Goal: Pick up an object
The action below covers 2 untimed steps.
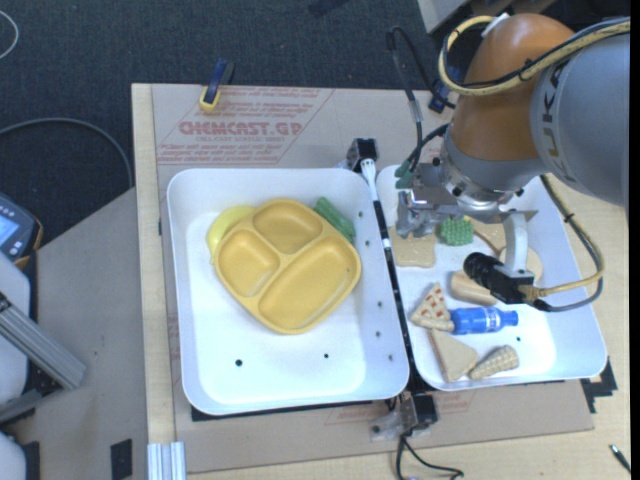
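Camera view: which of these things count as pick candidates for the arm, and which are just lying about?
Job:
- gripper, over the right bin
- pizza slice
- blue bottle
- ice cream cone
- green spiky toy
- cracker

Lying about:
- yellow divided tray in the left bin
- green piece beside the tray
- yellow clamp on the bench board

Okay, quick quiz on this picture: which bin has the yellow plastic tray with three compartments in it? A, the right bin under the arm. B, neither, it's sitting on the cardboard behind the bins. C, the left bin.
C: the yellow plastic three-compartment tray lies inside the left shallow white bin, while the right shallow white bin under the arm holds small food-shaped toys such as a blue plastic bottle.
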Tool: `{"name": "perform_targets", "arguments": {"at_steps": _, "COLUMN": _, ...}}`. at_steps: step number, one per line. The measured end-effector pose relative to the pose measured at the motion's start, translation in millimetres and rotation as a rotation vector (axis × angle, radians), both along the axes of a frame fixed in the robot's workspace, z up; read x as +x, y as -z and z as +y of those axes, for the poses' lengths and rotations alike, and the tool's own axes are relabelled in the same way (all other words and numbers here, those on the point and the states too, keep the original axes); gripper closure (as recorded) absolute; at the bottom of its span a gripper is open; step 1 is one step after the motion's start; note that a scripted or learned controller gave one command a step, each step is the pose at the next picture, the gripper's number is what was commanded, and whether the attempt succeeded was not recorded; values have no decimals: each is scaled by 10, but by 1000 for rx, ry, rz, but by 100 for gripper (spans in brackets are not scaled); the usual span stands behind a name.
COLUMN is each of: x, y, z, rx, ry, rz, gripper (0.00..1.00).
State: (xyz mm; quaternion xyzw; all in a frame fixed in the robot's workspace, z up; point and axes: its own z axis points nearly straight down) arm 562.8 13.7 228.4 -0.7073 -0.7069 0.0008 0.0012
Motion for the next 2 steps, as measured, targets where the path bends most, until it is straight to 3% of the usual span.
{"name": "perform_targets", "arguments": {"at_steps": 2, "x": -5, "y": 46, "z": -67, "rx": 0, "ry": 0, "rz": 0, "gripper": 100}}
